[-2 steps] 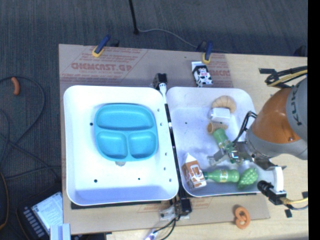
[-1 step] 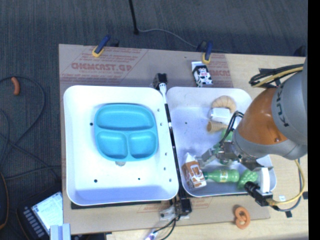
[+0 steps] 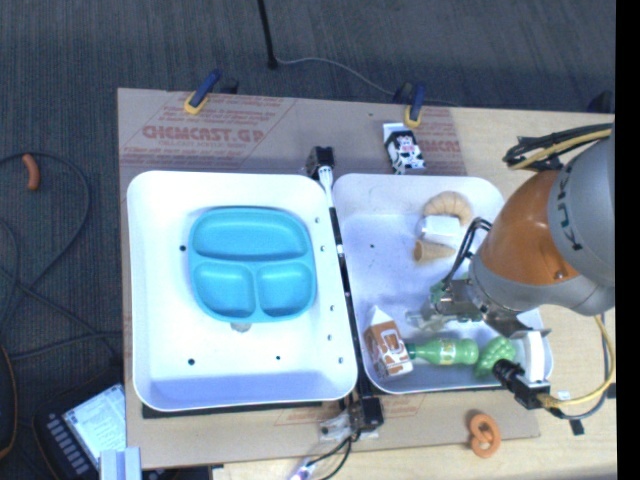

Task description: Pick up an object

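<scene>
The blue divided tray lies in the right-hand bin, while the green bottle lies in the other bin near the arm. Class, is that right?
Not quite. The camera view shows the blue divided tray in the left-hand bin, not the right. The green bottle does lie in the other bin, near the arm.

Sky-blue divided plate sits in a white bin. The other white bin shows a green bottle, an orange-brown box and a tan croissant. Blue-and-yellow clamps grip brown cardboard.
</scene>
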Robot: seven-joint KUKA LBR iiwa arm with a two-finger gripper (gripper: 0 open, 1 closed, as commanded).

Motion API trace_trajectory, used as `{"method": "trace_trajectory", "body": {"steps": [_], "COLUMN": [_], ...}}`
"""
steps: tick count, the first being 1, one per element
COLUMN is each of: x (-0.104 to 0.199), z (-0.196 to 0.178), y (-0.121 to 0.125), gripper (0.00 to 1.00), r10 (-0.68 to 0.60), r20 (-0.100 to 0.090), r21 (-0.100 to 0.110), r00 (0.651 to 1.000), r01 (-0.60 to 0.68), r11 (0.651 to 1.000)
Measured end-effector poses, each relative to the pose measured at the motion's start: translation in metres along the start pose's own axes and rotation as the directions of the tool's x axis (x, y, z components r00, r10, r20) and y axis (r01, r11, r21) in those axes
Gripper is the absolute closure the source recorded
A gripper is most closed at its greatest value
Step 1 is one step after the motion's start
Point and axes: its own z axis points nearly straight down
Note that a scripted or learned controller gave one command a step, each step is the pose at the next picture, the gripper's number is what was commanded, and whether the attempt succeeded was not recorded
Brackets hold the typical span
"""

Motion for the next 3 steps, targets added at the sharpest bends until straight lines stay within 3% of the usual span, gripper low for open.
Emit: {"method": "trace_trajectory", "body": {"steps": [1,2,3], "x": [0.008,0.053,0.07], "z": [-0.1,-0.171,-0.128], "y": [-0.002,0.081,0.093], "gripper": [1.0,1.0,1.0], "r10": [-0.003,-0.004,-0.003], "r20": [-0.007,-0.007,-0.007], "r21": [0.012,0.01,0.015], "r00": [1.0,1.0,1.0], "r01": [0.003,0.004,0.003], "r11": [1.0,1.0,1.0]}}
